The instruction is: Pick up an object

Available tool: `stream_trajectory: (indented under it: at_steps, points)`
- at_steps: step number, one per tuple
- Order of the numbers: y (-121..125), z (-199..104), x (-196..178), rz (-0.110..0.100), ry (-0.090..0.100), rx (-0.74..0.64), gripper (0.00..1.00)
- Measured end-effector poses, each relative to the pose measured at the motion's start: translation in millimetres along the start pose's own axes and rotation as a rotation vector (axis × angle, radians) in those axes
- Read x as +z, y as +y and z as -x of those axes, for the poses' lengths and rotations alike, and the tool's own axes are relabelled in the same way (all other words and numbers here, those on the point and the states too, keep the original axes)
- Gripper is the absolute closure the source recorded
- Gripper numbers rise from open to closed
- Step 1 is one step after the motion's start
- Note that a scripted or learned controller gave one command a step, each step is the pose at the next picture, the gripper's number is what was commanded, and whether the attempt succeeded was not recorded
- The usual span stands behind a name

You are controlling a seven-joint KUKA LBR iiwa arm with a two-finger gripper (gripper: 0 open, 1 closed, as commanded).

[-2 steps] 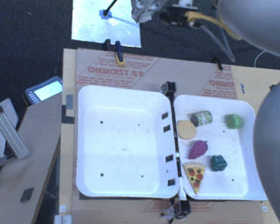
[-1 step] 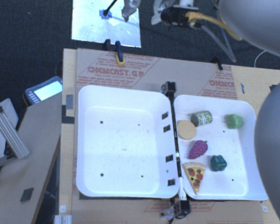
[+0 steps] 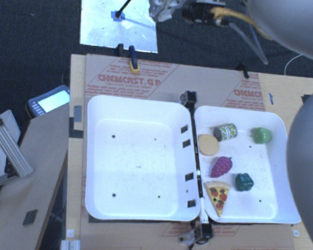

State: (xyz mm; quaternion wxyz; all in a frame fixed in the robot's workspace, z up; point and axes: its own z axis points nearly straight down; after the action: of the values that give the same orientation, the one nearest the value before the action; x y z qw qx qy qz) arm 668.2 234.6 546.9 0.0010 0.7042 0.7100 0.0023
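The right bin point(image 3: 278, 208) holds several small toys: a green-labelled can point(image 3: 225, 132), a light green lump point(image 3: 261, 135), a tan round biscuit point(image 3: 208, 145), a purple grape bunch point(image 3: 221, 166), a dark green pepper point(image 3: 243, 181) and a pizza slice point(image 3: 217, 197). My gripper point(image 3: 165, 7) hangs high at the top edge of the view, well beyond the far rim of the bins and away from every toy. Nothing is seen in it.
The left bin point(image 3: 92, 144) sits beside the right one, joined by a black clip strip point(image 3: 192, 150). A silver plate point(image 3: 118, 19) lies beyond the bench. A grey arm link point(image 3: 305, 157) covers the right edge. A small screen device point(image 3: 49, 102) rests at left.
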Motion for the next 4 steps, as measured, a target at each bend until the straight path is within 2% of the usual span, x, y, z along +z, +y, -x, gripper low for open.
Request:
stream_trajectory:
  at_steps: [1,2,3,4]
  points:
    - [0.0,-0.1,0.5,-0.001,0.000,-0.001,0.00]
    - [0.0,-0.4,-11.2,0.002,0.001,-0.005,1.00]
    - [-2.8,1.5,261.3,-0.018,-0.007,0.008,1.00]
    - [0.6,0.6,124.9,0.011,0.004,0.005,1.00]
